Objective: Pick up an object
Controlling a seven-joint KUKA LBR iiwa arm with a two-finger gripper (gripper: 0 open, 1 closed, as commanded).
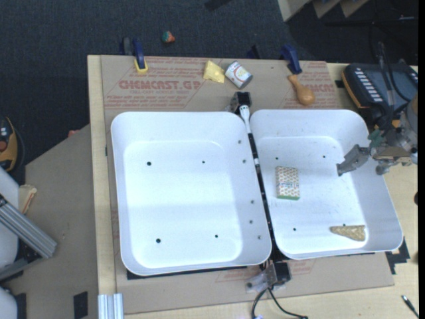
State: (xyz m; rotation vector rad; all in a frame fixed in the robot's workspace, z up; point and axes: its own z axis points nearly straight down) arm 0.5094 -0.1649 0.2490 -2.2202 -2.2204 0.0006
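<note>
Dark carpet surrounds a brown bench board carrying two shallow white bins side by side. Left bin occupies the centre-left of the frame. Right bin holds a small patterned packet near its left-centre and a tan wedge-shaped piece at its lower right, well apart from each other. Gripper enters at the right edge, over the bin's upper right area; only one grey finger is distinct, so whether it is spread or closed cannot be told, and nothing is seen between its fingers. Along the board's upper edge lie a yellow piece, a small white box and an orange-brown item.
</note>
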